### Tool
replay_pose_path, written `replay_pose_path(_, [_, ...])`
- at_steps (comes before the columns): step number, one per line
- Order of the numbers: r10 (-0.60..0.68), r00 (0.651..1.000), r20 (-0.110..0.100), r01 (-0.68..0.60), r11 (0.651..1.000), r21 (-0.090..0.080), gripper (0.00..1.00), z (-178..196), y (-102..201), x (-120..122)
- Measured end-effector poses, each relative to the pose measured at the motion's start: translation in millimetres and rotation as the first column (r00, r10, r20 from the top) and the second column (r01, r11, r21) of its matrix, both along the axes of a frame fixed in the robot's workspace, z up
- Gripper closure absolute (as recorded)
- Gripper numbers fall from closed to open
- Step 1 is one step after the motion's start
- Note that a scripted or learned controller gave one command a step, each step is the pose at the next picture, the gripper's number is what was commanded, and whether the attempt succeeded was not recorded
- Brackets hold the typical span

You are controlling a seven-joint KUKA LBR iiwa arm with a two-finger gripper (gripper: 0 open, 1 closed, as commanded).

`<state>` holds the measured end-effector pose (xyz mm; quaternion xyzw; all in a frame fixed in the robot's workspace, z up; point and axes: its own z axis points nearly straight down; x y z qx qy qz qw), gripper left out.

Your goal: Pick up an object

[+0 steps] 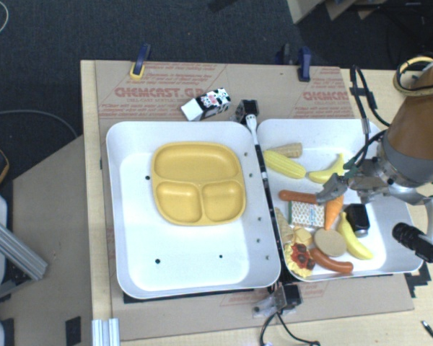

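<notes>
Here, the grey arm (pixel 411 143) with its orange band reaches in from three o'clock over the right bin (pixel 314 130), its gripper (pixel 335 187) hanging low above a heap of toy food. How far the tool is open cannot be told from this angle, and nothing is seen clamped in it. Just at its six o'clock stands an orange carrot (pixel 333 211); at nine o'clock lie a red sausage (pixel 297 196) and, higher, a yellow corn cob (pixel 284 164). A banana (pixel 325 173) curves at eleven o'clock. The left bin (pixel 130 193) holds a yellow divided tray (pixel 198 181). A small cow-patterned carton (pixel 206 104) lies on the bench at the tray's twelve o'clock.
</notes>
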<state>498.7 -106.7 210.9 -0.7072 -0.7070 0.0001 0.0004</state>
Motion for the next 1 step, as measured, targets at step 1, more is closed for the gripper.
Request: replay_pose_path(1, [0.0,1.0,-0.007,0.0,1.0,0.002,0.0,-63.0,0.7,3.1])
